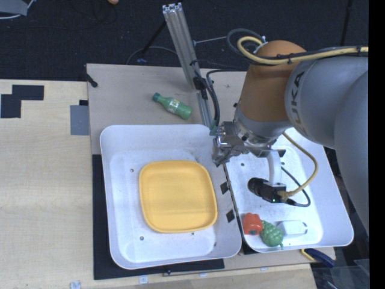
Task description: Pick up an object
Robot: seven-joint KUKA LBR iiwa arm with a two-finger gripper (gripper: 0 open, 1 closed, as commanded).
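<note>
L bin w/ yellow plate; R bin, beside it, w/ red, green, white items. Gripper state: can't tell.

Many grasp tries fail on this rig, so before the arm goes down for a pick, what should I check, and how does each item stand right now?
1. Gripper over a target: not ok, it hangs at the seam between the bins.
2. Finger state: cannot tell.
3. Yellow plate lying flat in the left bin: ok.
4. Red object, green object and white object crowded in the right bin corner: not ok for a clean grasp.
5. Green bottle outside both bins: not ok.
</note>
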